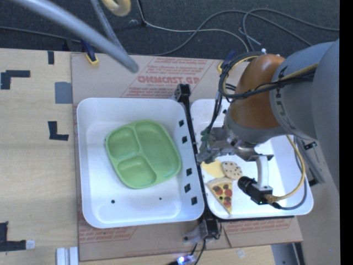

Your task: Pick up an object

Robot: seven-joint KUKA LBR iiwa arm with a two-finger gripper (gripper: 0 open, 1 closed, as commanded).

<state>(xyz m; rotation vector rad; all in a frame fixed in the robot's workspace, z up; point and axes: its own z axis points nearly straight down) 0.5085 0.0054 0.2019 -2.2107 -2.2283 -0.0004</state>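
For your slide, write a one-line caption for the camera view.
KUKA arm's gripper hovers over toy foods, including a pizza slice and cookie, in the right bin; a green divided tray fills the left bin.

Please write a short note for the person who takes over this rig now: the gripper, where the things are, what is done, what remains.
Gripper: low in the right bin, at its left wall, above the toys. No object seen between its fingers.
Right bin: pizza slice, cookie, yellow piece, all lying near the left wall.
Left bin: green tray lying flat.
Done: arm is in position over the toys.
Left: grasp one object and lift it.
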